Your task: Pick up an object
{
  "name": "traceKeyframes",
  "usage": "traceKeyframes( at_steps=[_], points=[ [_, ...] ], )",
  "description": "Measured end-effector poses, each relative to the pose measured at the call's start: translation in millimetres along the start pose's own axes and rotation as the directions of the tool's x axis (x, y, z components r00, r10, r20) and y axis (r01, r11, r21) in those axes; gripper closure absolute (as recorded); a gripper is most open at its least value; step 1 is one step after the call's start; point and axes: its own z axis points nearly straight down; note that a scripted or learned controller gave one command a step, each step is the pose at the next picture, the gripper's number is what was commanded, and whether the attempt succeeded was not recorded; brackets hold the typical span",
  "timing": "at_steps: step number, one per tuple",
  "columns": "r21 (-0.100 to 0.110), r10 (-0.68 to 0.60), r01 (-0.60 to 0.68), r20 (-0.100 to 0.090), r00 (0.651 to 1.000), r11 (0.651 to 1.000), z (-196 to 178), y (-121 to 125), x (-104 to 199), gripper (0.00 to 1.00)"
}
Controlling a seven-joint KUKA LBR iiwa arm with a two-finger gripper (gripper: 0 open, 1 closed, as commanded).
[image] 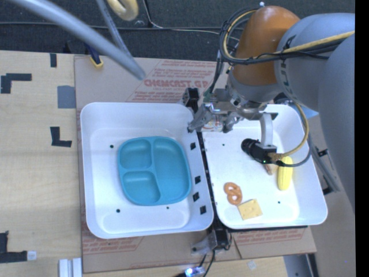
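Three small objects lie in the right bin (300, 212): a brown pretzel (233, 193), a tan square cracker (250, 209) just below it, and a yellow banana-shaped piece (284, 173) near the right wall. My gripper (212, 120) hangs at the bin's far left corner, close to the divider between the bins, well above and left of the pretzel. Nothing is visible between its fingers. A black cylindrical part (256, 150) of the wrist reaches down towards the banana piece.
The left bin (98, 212) holds a blue divided plate (154, 169). The grey arm with its orange band (266, 33) covers the right bin's far side. A grey pole (69, 22) crosses the upper left. Cardboard lies under both bins.
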Motion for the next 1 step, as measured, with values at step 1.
traceKeyframes(
  at_steps=[1],
  points=[
    [0.001,0.000,0.000,0.000,1.000,1.000,10.2,-33.2,50.0,1.00]
  ],
)
